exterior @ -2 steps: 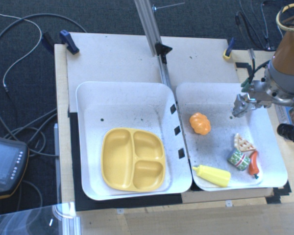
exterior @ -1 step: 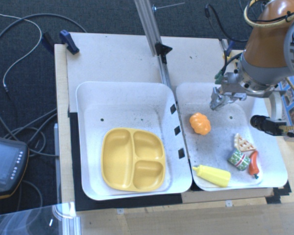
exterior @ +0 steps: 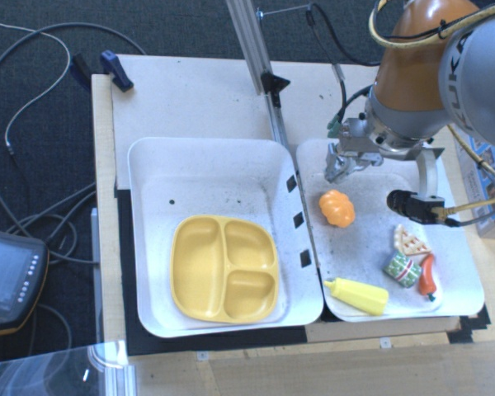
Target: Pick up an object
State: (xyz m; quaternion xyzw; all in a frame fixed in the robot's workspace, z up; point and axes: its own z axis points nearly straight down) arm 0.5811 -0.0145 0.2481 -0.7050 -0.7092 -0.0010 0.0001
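In the right bin (exterior: 470, 299), rear-left area: gripper (exterior: 339, 169) points down, close to the bin's back wall and to the divider shared with the left bin (exterior: 148, 221). How far the pincer stands open cannot be told from this angle; nothing is seen in its grasp.

Orange round object (exterior: 337, 208) lies on the bin floor just in front of the gripper, apart from it, untouched. It is near the left wall and has bare floor on its other sides.

Other contents, right bin:
- yellow wedge (exterior: 359, 295), front-left corner, lying along the front wall.
- waffle-like piece (exterior: 410, 240), green-and-white block (exterior: 403, 269) and red pepper-shaped item (exterior: 428, 275), clustered near the right-front wall, close together or touching.

Open room: the middle of the right bin floor, between the orange object and the cluster, is bare.

Left bin: yellow divided plate (exterior: 225, 267) sits toward the front; rear half of the floor bare.
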